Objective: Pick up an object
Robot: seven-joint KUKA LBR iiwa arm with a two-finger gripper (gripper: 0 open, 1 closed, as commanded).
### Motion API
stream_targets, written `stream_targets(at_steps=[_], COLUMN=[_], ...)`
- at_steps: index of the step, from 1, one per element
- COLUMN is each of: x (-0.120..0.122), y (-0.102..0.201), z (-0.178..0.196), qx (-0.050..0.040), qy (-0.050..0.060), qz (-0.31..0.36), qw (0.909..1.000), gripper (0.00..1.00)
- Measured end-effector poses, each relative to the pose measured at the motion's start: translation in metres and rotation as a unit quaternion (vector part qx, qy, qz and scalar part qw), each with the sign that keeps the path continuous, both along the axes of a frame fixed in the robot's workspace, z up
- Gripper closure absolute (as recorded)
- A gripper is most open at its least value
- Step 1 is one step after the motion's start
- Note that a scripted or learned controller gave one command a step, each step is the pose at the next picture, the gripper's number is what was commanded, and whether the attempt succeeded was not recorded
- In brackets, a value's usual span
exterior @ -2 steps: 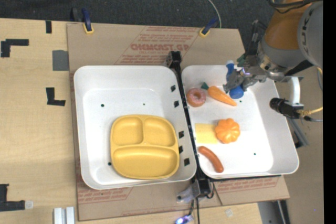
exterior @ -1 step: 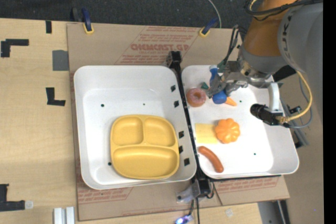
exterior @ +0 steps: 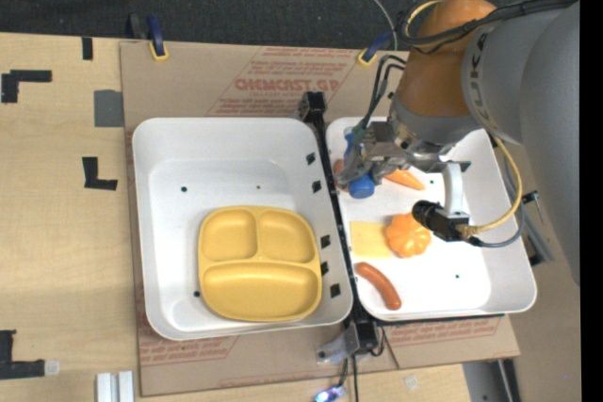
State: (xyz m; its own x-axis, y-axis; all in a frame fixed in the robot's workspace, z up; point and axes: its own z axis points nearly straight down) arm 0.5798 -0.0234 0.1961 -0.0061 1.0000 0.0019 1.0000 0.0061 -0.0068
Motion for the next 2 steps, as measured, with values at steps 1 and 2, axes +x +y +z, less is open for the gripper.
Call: stream_targets(at_steps=[1, 2], x=[-0.009, -0.023], y=[0.063, 0.108], z=[0.009, 0.006], qx=[0.0002, -0.0010], qy=[-0.001, 0.000], qz=[0.001, 0.000], qw=[1.0000, 1.0000], gripper=[1.00, 1.00])
